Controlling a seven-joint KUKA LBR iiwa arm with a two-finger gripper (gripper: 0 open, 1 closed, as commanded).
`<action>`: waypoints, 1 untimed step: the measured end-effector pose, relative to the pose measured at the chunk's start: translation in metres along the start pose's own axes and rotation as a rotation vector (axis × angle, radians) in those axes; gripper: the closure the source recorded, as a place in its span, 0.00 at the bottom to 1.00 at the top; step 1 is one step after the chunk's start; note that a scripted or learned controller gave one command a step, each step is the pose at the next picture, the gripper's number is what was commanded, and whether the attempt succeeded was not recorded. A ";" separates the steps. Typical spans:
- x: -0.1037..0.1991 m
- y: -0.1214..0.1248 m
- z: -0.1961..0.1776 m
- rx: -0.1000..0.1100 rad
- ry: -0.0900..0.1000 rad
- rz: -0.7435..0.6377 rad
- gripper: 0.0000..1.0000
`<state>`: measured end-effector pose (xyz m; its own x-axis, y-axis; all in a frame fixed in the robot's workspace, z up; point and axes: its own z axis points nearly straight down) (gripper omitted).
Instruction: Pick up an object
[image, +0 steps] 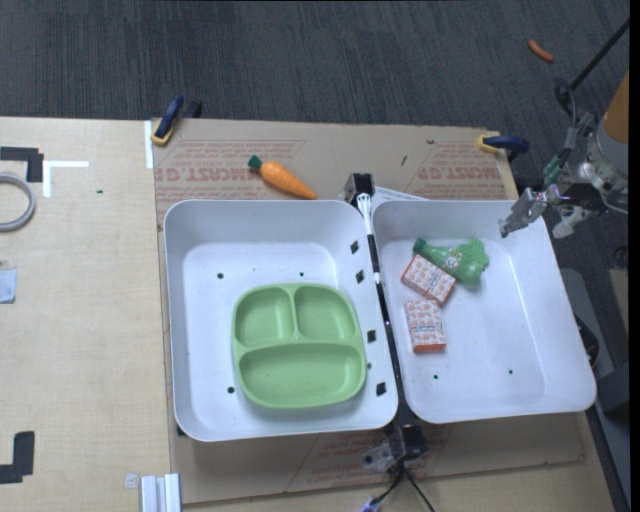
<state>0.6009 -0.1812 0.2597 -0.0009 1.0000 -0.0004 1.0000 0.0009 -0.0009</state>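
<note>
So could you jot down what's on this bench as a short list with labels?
left bin: green divided plate
right bin: green toy, two small orange-and-white boxes
outside the bins: toy carrot on the cardboard
end effector: above the right bin's far right corner, holding nothing visible
</note>
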 end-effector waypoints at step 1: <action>0.087 0.028 0.093 0.000 0.000 0.016 0.00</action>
<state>0.6284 -0.0938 0.1670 0.0152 0.9999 -0.0003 0.9999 -0.0152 -0.0011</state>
